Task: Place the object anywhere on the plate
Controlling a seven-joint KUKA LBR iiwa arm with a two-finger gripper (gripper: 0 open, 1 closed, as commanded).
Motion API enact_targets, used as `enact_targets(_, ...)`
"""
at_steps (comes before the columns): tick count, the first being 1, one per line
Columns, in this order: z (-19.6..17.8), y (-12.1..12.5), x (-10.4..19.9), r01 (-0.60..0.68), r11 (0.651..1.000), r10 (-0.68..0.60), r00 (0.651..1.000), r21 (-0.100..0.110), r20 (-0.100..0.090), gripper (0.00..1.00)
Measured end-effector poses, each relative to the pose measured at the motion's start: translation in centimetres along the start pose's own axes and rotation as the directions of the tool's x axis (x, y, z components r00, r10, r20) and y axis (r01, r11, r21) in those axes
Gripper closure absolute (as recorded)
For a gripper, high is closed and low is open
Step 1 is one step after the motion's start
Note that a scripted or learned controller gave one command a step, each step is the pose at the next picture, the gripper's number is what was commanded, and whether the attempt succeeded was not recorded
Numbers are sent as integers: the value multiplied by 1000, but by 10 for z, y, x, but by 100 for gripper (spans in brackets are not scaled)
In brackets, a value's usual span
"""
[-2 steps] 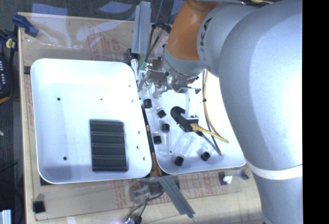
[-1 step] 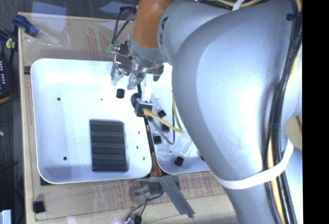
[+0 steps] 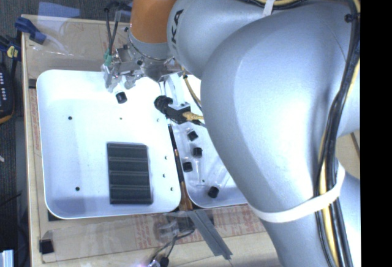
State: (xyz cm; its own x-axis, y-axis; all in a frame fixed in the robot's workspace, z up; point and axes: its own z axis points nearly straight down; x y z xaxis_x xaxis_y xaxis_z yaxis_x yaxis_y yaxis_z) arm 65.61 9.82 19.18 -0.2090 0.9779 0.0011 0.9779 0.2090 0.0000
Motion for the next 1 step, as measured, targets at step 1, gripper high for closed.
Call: enact_targets(1, -61, -24, 38, 486, 874, -486, 874, -1, 2, 100)
